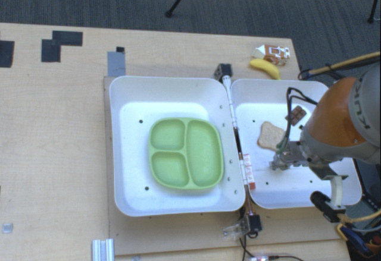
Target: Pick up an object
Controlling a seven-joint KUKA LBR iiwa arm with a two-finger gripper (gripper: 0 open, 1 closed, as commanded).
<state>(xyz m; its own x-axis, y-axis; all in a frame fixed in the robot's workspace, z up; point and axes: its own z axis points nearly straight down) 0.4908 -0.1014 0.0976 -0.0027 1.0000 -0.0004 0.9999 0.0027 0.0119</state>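
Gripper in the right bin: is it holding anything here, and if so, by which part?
Nothing is seen held. The gripper sits low in the right bin, just below the bread slice, with nothing between its tips.

The bins [122, 135] looked smooth glossy white plastic, the green divided plate [186, 153] matt plastic (softly sheened) — the bench [53, 153] pale wood, unpolished

The gripper [281, 160] is hanging low in the right bin [262, 194], just beside a bread slice [270, 135]; a green divided plate [185, 153] is lying in the left bin [128, 135].
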